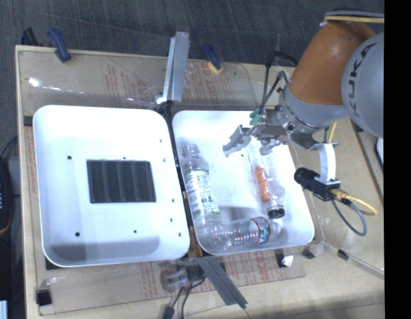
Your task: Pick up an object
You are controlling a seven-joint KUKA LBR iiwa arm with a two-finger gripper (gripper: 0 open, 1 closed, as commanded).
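Observation:
Three bottles lie in the right bin (295, 224). A clear bottle with a white and green label (199, 190) lies along the bin's left side. A crumpled clear bottle (237, 234) rests across the near end. A slim clear bottle with orange contents and a black cap (265, 183) lies right of centre. My gripper (250, 143) hangs over the far part of this bin, just above the orange bottle's far end. It is open, with nothing between its fingers.
The left bin (52, 131) holds a dark ribbed rectangular pad (120, 181). A metal divider post (175, 65) stands between the bins at the back. Blue clamps (58, 45) grip the bench's far edge. A black connector with a yellow cable (325, 185) hangs right of the right bin.

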